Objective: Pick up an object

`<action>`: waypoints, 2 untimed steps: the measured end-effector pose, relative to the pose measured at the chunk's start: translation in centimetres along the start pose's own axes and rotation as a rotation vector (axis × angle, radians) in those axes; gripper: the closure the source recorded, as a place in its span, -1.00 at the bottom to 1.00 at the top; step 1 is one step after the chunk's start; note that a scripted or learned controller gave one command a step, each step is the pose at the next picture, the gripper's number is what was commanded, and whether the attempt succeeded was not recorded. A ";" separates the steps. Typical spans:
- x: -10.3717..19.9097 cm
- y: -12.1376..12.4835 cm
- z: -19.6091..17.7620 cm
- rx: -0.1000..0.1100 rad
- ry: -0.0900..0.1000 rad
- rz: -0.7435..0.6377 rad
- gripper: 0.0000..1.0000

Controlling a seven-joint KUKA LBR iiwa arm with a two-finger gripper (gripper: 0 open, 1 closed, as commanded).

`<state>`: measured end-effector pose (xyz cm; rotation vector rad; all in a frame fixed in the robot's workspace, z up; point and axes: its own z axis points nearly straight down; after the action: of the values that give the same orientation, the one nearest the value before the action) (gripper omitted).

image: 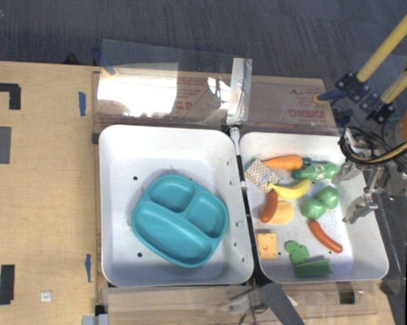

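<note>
We see the teal divided plate [180, 220] alone in the left bin [117, 149]. In the right bin [376, 264] the toys crowd together: wafer [259, 174], sausage [269, 205], cheese [267, 245], carrot [283, 162], banana [290, 189], 2 green peppers [320, 202], chili [325, 237], cucumber [311, 266]. We judge a descent could nudge neighbours or pinch 2 at once. The gripper [362, 197] hangs at the bin's 3 o'clock edge, nearest the glossy red chili; we cannot tell its state.
</note>
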<state>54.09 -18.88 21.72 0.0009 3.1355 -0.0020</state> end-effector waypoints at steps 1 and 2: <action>-0.7 2.3 12.7 0.002 -0.009 -0.095 -1.00; -9.8 4.7 12.7 0.000 0.018 0.202 -1.00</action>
<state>63.95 -14.19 9.05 0.3191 3.1372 -0.0011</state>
